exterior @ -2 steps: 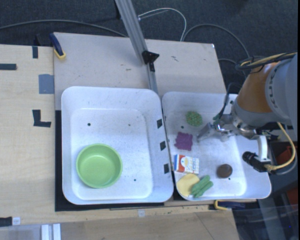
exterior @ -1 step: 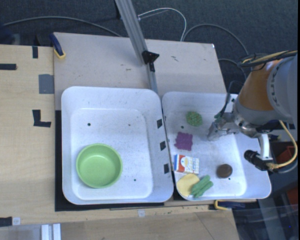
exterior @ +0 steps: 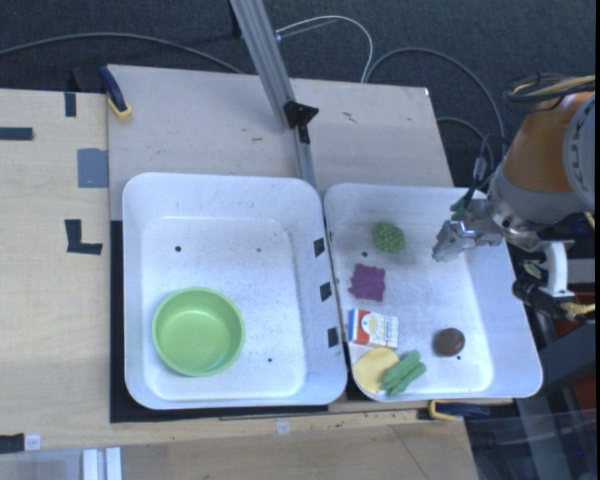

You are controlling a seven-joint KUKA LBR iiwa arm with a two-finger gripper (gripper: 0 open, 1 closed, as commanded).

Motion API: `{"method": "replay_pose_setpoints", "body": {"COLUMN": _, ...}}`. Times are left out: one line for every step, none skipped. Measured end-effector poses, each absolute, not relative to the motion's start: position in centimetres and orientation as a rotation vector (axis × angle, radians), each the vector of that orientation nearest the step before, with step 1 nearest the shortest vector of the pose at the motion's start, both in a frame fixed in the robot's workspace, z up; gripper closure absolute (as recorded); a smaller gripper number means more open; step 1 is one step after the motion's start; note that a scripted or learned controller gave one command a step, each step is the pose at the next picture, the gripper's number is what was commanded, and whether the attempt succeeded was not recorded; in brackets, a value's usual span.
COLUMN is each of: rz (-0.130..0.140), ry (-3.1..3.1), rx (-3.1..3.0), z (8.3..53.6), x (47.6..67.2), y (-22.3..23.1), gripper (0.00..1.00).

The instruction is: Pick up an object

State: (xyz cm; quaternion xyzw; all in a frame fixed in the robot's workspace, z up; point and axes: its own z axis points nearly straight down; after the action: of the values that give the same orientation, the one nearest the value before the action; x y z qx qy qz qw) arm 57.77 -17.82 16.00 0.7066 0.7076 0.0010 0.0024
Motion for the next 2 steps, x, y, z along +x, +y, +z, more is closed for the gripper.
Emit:
{"method": "replay_pose_setpoints", "body": {"rz": 0.003, "ry": 2.221, "rx": 2.217, "z": 20.6, "x": 57.9, "y": -17.8, "gripper": 1.00}}
{"method": "replay_pose_setpoints", "body": {"rz": 0.001, "ry": 2.230, "rx": 2.216, "z": 19.8, "x": 58.7, "y": -12.3, "gripper": 1.00}}
